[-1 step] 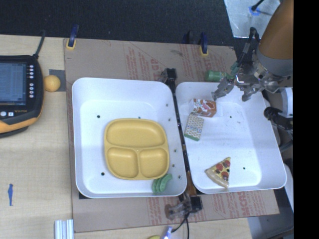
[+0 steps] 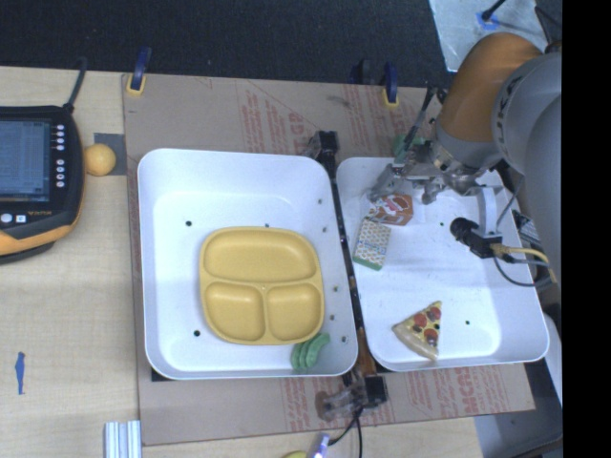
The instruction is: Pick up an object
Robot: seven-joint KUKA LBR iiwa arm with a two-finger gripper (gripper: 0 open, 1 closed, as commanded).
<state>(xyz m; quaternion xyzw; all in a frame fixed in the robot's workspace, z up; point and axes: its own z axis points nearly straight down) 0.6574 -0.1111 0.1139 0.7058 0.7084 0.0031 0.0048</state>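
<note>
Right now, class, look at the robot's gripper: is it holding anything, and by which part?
It cannot be told. The gripper sits low at the far end of the right bin, right over a small round brown item, but no hold is visible.

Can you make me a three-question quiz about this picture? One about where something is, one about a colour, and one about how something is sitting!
1. Where is the pizza slice?
A. left bin
B. right bin
C. on the bench

2. What colour is the divided tray?
A. yellow
B. blue
C. red

3. How does the green toy sit?
A. inside the tray
B. beside the tray, near the left bin's front rim
C. on the pizza

Answers: 1 B, it lies in the right bin's front part. 2 A, all three compartments are yellow. 3 B, it lies by the tray's front corner.
</note>
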